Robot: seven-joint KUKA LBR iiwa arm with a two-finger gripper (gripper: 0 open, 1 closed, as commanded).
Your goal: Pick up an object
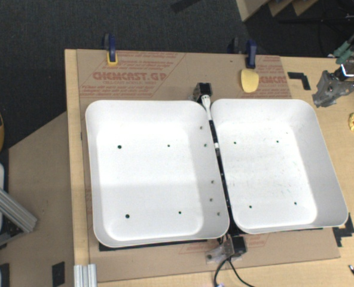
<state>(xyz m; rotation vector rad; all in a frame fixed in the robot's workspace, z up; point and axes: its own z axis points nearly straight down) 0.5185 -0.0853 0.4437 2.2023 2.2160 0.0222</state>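
— Yellow lump (pixel 249 81), perhaps foam: where?
— On the cardboard board (pixel 135 73), just behind the right bin (pixel 266 160), below a blue clamp (pixel 250 51).
— Gripper (pixel 331 94)?
— Over the board's far right corner, apart from the lump. Open or closed: cannot tell.

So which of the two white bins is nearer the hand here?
The right bin; the hand sits just past its far right corner, while the left bin lies across the central divider.
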